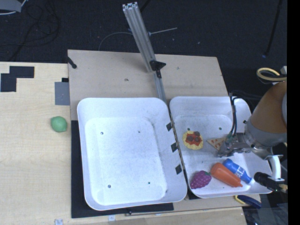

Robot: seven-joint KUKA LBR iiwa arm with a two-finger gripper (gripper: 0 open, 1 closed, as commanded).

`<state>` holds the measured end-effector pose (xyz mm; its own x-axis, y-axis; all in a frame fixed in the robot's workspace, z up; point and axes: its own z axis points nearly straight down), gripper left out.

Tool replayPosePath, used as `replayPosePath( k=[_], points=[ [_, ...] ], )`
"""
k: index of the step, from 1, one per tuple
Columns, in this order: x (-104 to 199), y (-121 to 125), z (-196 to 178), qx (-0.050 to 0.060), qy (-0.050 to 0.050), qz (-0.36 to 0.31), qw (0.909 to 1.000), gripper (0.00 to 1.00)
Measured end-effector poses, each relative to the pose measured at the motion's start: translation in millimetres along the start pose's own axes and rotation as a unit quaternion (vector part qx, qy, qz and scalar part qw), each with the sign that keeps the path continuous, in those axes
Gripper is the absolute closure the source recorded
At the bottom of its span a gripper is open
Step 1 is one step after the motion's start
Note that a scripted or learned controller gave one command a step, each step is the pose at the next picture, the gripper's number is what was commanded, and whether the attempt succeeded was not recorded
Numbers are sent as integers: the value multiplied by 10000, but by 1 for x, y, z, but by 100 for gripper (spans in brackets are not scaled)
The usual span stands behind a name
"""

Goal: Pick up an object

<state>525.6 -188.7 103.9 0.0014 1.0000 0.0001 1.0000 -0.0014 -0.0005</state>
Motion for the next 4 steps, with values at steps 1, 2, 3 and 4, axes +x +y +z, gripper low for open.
replayPosePath(
  k=[1,2,3,4],
  points=[
    [-2,2,-42,-16,-5,-4,10000,100],
    [-2,6,-84,-19,-5,-8,10000,100],
    [-2,7,-147,-27,-7,-8,10000,100],
    [-1,7,-144,1,-1,-12,10000,100]
  ],
)
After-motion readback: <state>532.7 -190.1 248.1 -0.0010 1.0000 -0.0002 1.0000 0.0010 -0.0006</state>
